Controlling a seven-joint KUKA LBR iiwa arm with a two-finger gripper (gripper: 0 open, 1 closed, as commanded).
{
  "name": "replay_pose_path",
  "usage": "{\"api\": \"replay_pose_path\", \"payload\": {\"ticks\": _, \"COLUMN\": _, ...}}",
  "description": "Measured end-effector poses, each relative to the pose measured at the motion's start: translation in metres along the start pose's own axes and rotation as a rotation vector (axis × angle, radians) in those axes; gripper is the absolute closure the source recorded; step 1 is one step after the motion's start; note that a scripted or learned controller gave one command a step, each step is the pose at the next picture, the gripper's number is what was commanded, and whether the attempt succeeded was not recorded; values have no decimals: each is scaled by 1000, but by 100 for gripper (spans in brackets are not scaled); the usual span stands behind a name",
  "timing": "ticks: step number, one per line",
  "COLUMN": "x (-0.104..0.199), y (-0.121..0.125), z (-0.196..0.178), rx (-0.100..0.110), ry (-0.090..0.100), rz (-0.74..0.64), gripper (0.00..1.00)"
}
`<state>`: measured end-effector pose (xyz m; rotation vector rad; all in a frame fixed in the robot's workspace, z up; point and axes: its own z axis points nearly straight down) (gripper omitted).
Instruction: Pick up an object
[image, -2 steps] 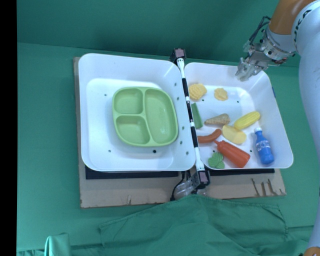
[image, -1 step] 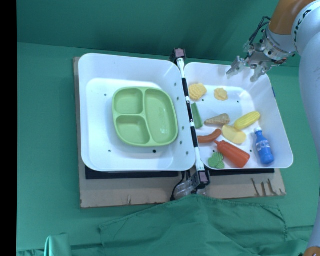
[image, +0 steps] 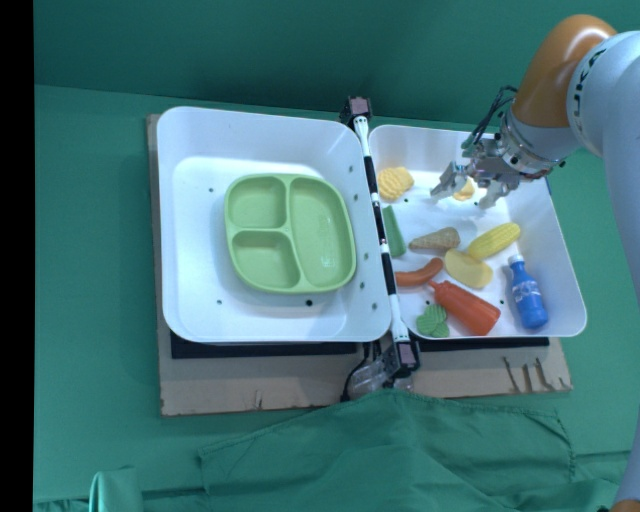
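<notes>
Hovering over the right bin (image: 560, 225), the gripper (image: 468, 188) spreads its fingers wide around a small yellow piece (image: 463, 190), not yet clamped. Nine toys lie there; one green divided plate (image: 290, 232) fills the left bin (image: 200, 140).

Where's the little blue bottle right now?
The blue bottle lies in the right-hand bin, near its front right corner, just right of the red bottle and below the corn cob.
</notes>
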<state>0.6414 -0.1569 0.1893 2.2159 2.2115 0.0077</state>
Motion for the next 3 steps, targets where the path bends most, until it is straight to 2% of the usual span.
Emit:
{"api": "replay_pose_path", "payload": {"ticks": 1, "x": -1, "y": 1, "z": -13, "rx": -6, "ry": -2, "rz": 4, "gripper": 100}}
{"api": "replay_pose_path", "payload": {"ticks": 2, "x": -32, "y": 45, "z": -108, "rx": -7, "ry": -3, "rz": 0, "gripper": 100}}
{"api": "replay_pose_path", "payload": {"ticks": 3, "x": -30, "y": 62, "z": -118, "rx": 2, "ry": 0, "rz": 0, "gripper": 100}}
